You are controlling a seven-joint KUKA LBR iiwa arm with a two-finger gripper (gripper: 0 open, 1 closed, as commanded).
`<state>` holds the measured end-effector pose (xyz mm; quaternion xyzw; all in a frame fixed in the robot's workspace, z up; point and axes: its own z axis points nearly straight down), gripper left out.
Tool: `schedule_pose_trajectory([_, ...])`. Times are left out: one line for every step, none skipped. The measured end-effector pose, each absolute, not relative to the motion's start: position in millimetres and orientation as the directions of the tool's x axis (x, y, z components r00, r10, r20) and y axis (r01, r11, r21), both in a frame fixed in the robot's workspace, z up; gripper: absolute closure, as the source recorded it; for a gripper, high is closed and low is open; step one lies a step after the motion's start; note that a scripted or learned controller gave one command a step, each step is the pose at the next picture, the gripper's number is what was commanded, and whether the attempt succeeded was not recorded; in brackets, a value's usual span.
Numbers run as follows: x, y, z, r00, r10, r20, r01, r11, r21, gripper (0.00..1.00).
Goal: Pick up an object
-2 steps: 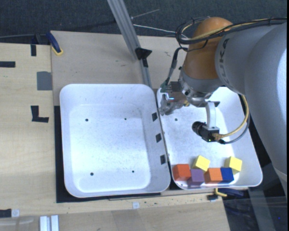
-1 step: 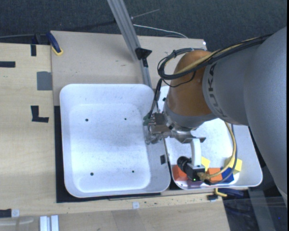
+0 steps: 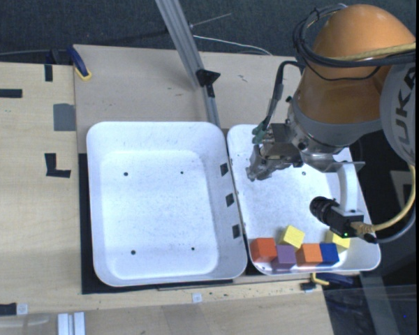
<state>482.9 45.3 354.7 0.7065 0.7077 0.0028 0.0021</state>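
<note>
The camera view is looking down on two white bins sitting side by side on a bench. The left bin (image 3: pixel 157 201) is filling the middle of the picture. The right bin (image 3: pixel 279 201) is sitting just beside it, to the right.

The big grey and orange arm (image 3: pixel 349 75) is reaching in from the upper right. Its gripper (image 3: pixel 260 167) is hanging over the top part of the right bin, near that bin's left wall. It is too dark and small to tell how the gripper is set, and nothing is showing in it.

The blocks are bunching together at the bottom of the right bin, well apart from the gripper. An orange-red block (image 3: pixel 264 248) is sitting at the left of the bunch. A purple block (image 3: pixel 286 255) is touching it. Another orange block (image 3: pixel 310 254) and a blue block (image 3: pixel 329 253) are lining up to the right. This row is running left to right across the picture. A yellow block (image 3: pixel 293 236) is sitting just above the row, turned so a corner is pointing up.

A silver pole (image 3: pixel 185 44) is leaning at the top.
</note>
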Motion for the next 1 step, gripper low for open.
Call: schedule_pose_trajectory([482.7,46.3,360.0,-0.004,1.000,-0.002,1.000,0.004,-0.002,1.00])
